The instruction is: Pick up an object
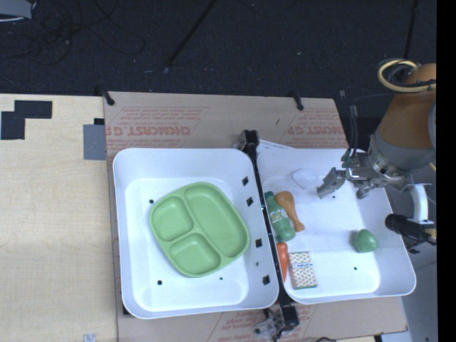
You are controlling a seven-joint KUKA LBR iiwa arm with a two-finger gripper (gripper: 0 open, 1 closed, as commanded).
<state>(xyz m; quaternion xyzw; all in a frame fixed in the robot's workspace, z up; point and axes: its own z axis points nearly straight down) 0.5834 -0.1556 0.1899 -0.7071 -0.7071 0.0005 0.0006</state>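
Observation:
My gripper point(349, 187) hovers over the back part of the right bin point(399, 280), open, with only bare white floor between its fingers. A pale, clear-looking item point(305, 178) lies just to its left. Along the bin's left wall lie a green bottle point(278, 219), an orange drumstick-shaped toy point(290, 209) and an orange-red carrot-like piece point(283, 258). A small patterned box point(303, 269) sits near the front. A green rounded object point(365, 241) rests in front of the gripper, apart from it.
The left bin point(132, 191) holds a green divided plate point(198, 228). A black divider point(260, 219) with clips runs between the bins. Cardboard point(214, 123) lies under both, and a wooden bench top point(50, 219) lies to the left.

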